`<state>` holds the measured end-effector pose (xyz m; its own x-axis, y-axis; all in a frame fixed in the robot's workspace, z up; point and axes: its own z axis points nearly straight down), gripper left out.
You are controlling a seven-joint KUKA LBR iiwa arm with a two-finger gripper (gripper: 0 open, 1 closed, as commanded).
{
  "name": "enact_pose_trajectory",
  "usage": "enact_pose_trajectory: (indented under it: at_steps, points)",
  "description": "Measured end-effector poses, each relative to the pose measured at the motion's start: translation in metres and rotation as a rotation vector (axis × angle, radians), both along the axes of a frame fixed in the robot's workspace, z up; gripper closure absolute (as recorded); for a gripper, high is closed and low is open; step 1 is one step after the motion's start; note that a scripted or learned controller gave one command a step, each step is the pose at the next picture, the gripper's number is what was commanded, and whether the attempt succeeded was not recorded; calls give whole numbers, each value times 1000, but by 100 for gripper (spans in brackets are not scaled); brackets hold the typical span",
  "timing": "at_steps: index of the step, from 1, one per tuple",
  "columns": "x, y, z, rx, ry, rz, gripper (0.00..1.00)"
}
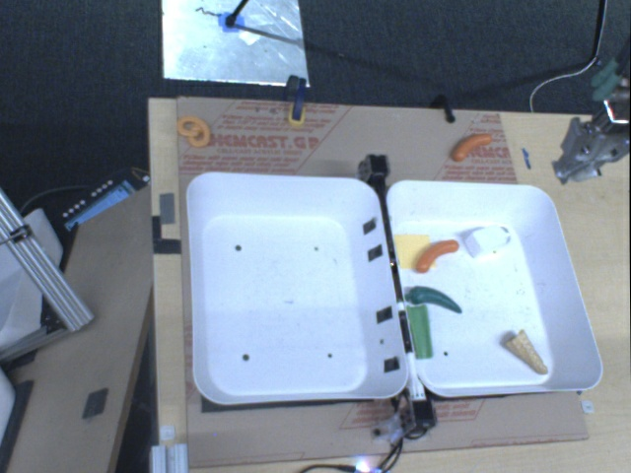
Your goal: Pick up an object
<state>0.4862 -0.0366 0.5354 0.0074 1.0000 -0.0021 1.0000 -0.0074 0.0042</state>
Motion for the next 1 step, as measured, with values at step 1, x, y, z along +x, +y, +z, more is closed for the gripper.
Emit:
enact_pose_trajectory:
  at_steps: [1]
  points:
    - [79,-60,-2,-1,1,4,100]
